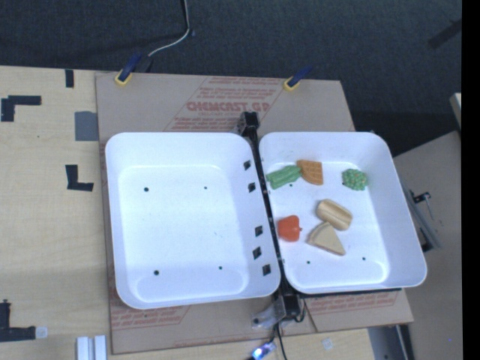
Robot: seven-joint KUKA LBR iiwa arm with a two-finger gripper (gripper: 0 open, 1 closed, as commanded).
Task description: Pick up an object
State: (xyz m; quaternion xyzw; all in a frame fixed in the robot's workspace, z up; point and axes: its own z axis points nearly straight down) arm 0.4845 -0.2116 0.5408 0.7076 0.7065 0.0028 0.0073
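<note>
- Jaw state: cannot tell.
- In the right bin [392,172], six small toy foods, all apart from one another.
- Near the divider: long green piece [285,176], just beside an orange piece [310,172].
- Toward the far right wall: bumpy green lump [355,179].
- Lower down: red piece [289,228] by the divider, tan roll [334,213], tan wedge [327,239] just below the roll.
- Left bin [114,156] touching the right bin.
- Under both, cardboard [225,105], clamped at its far edge by two clips [126,72].

Two white bins [120,201] — toy food [311,201] rightward
</note>
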